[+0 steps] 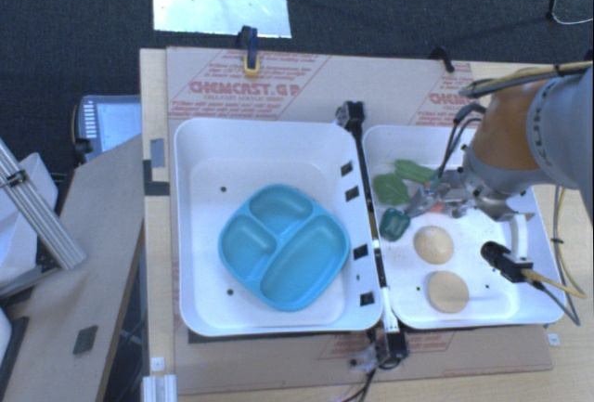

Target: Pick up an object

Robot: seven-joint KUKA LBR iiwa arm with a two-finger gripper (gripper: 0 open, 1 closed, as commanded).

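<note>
Several small items lie by the claw [429, 199] in the right bin [534, 305]: green pieces [393, 187] just beside it, two tan rounds [433, 245] just below. You likely find them light, soft; grip across the middle. Claw opening: cannot tell.

This is a robotics lab or test workshop. Two shallow white plastic bins [278, 136] sit side by side on a brown cardboard sheet printed with red lettering [306, 80], laid over a pale wooden table [153, 233]. A grey industrial robot arm with an orange band [520, 136] reaches in from the right, trailing loose cables [557, 247]. Dark carpet [74, 1] covers the floor, with a slanted aluminium frame rail [32, 205] at the left.
</note>
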